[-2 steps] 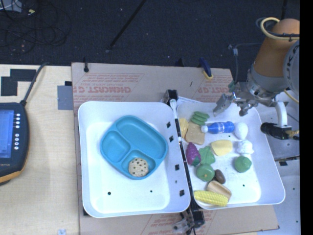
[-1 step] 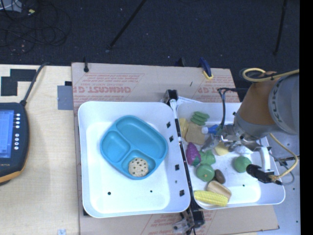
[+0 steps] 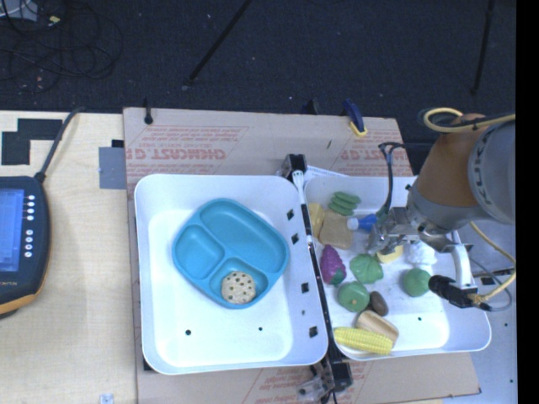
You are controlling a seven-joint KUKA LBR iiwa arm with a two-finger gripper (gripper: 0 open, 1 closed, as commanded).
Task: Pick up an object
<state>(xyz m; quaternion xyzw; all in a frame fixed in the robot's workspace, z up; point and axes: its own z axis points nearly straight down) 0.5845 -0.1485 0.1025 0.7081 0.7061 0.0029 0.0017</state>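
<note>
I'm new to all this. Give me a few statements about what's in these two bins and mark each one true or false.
1. A cookie lies in a compartment of the blue tray. True.
2. The blue tray sits in the right bin. False: it sits in the left bin.
3. A corn cob lies near the front edge of the right bin. True.
4. The gripper is over the left bin. False: it is down among the toy foods in the right bin.
5. The purple eggplant is on the tray. False: it lies in the right bin.
</note>
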